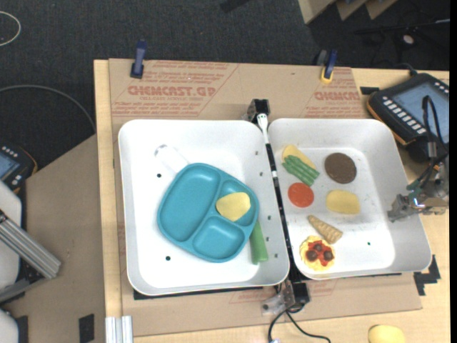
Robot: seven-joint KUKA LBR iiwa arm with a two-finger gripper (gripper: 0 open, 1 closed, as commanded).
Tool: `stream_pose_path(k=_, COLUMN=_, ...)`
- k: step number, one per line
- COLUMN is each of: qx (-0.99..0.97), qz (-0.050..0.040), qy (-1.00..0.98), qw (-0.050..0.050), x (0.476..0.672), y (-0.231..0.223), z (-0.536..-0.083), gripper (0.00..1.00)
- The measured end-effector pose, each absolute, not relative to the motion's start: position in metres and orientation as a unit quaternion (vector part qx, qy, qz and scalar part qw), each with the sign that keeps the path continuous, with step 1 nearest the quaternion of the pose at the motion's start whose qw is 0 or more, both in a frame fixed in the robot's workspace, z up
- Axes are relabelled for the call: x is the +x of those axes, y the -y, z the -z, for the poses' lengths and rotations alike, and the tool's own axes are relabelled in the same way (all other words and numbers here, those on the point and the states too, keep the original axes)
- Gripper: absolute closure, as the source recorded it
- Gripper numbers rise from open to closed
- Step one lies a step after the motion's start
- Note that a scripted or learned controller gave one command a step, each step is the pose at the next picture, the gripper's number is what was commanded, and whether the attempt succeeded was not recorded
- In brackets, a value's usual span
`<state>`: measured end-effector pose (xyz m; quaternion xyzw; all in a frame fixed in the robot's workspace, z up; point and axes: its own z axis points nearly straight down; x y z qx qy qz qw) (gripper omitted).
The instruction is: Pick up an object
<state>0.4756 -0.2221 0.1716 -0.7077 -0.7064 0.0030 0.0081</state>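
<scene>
The left bin (139,191) holds a teal divided plate (193,216) with a pale yellow piece (233,206) lying in its right compartment. A green stick (257,244) lies against the plate's right edge. In the right bin (378,241) are several toy foods: a green and yellow corn piece (300,164), a brown disc (340,167), a red disc (300,194), a yellow lump (343,203), a tan cone (325,227) and a small round pizza-like piece (318,253).
Both bins sit on a brown board (186,88) held by blue clamps (138,59) at the back. A black pendant (410,106) and loose cables (421,195) lie past the right bin's right rim. A yellow object (385,333) rests at the bottom right.
</scene>
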Motion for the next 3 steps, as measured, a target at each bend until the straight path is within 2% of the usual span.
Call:
stream_pose_path(k=1, qx=-0.707, qz=-0.0014, qy=0.708, qw=0.004, x=0.503, y=0.222, z=-0.089, gripper=1.00)
stream_pose_path(k=2, qx=-0.707, qz=0.0005, qy=0.707, qw=-0.001, x=0.505, y=0.224, z=-0.104, gripper=1.00)
stream_pose_path(k=3, qx=-0.708, qz=0.0009, qy=0.707, qw=-0.002, x=0.505, y=0.224, z=-0.114, gripper=1.00)
